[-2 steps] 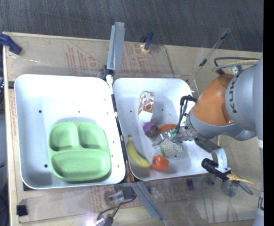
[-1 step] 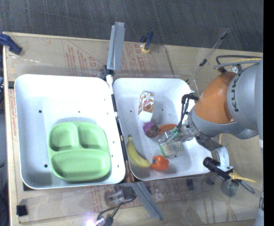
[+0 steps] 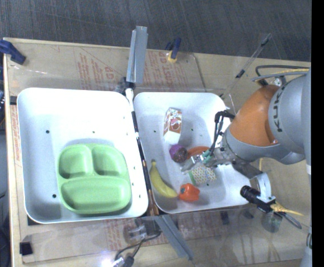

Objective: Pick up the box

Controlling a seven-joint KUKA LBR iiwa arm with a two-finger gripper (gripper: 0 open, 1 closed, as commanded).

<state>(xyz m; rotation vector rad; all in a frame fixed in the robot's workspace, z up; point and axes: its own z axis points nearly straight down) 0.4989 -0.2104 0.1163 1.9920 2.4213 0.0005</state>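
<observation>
While the box point(image 3: 173, 120) lies apart, the jaws' point(image 3: 202, 161) state is unclear.

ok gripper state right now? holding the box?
Gripper: low in the right bin, fingers' state cannot be told. Box lies apart, not held.

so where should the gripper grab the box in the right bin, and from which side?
Probably across the two long sides of the box, near its middle, coming straight down. It lies flat with its long axis running toward the bin's far wall, with bare floor beside both long edges. The purple item sits just below its near end, so avoid that end. The gripper is lower down, over the clutter.
</observation>
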